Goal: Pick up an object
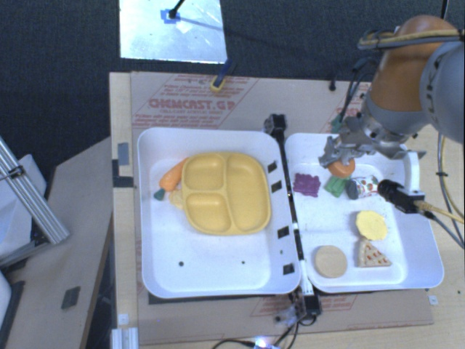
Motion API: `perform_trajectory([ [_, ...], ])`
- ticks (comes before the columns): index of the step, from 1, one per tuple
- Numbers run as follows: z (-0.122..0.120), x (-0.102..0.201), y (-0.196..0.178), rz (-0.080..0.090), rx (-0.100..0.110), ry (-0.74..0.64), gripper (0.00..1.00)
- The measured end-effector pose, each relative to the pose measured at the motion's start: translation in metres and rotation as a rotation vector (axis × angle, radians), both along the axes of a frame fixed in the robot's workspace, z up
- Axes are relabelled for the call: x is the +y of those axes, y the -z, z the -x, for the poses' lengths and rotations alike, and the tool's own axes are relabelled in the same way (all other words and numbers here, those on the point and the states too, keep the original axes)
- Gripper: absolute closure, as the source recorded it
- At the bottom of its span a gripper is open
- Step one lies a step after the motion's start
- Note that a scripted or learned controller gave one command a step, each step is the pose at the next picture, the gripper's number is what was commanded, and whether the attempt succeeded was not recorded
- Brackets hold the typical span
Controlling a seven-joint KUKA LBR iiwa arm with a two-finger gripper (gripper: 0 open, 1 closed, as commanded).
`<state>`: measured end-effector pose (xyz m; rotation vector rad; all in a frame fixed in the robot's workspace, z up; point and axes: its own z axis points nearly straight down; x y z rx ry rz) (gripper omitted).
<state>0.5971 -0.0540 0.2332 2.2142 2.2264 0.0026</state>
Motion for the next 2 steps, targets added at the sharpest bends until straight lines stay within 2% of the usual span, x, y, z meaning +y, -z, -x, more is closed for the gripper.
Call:
perform_trajectory([
  [1,0.012,0.004,0.006,0.001,0.002,0.003,1.0],
  [2,-0.001,-0.002,0.017,0.001,0.001,0.004,1.0],
])
